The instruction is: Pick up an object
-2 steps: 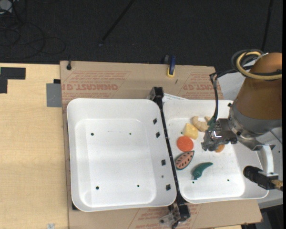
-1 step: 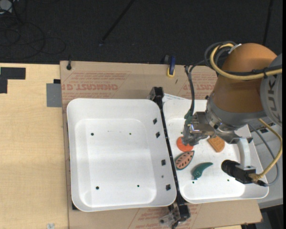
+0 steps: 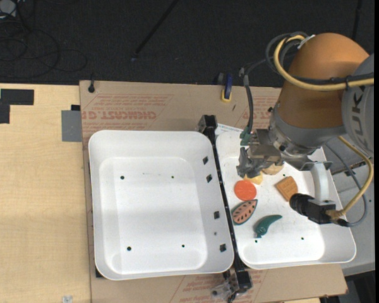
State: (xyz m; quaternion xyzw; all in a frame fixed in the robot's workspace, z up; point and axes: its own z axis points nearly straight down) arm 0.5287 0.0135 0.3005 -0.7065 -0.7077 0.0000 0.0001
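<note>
Hanging over the right bin, the gripper hides a pale object. Its grip state cannot be told. Orange disc just below.

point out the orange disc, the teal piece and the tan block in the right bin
orange disc [image 3: 245, 189], camera view, middle of its flat top.
teal piece [image 3: 266, 224], camera view, middle of its curved body.
tan block [image 3: 287, 187], camera view, centre of its top face.

A light wooden bench is seen. A cardboard sheet is laid on it. Two white bins are set side by side on the cardboard.
</note>
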